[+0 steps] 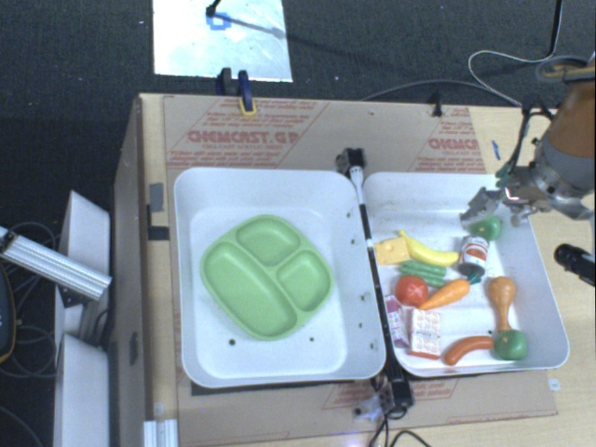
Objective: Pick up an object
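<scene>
Gripper (492,210) above the right bin (549,291), fingers closed around a green object (486,227); the pick appears made, lift-off remaining; banana (426,250) lies just below-left.

A pale green plate (267,277), yellow banana (426,250), orange carrot (446,293), red tomato (411,290).

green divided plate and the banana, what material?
Green divided plate: likely molded plastic, matte, uniform pale green with soft rounded compartment ridges. Banana: probably toy plastic, smooth with a slight sheen and flat even yellow; too small to be sure.
</scene>
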Motion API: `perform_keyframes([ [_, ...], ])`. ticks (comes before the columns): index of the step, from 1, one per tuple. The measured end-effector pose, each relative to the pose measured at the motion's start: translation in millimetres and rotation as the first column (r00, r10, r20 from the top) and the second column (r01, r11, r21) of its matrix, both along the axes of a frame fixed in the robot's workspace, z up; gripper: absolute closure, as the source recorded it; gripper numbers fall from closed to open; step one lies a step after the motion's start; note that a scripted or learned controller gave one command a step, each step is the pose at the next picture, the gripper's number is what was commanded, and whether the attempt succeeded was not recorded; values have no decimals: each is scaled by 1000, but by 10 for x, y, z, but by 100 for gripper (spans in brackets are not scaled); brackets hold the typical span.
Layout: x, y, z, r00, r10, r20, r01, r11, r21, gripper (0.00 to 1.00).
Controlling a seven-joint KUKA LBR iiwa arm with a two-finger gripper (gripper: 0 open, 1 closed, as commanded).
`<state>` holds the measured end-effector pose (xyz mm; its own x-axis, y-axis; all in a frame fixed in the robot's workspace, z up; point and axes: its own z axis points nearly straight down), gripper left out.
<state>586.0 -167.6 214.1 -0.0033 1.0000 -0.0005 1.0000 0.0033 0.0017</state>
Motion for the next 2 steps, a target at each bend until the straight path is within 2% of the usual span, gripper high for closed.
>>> perform_keyframes([
  [1, 274, 18, -1300, 1000, 2, 0, -2, 1000, 0, 0],
  [2, 836, 326, -1287, 1000, 2, 2, -2, 1000, 0, 0],
])
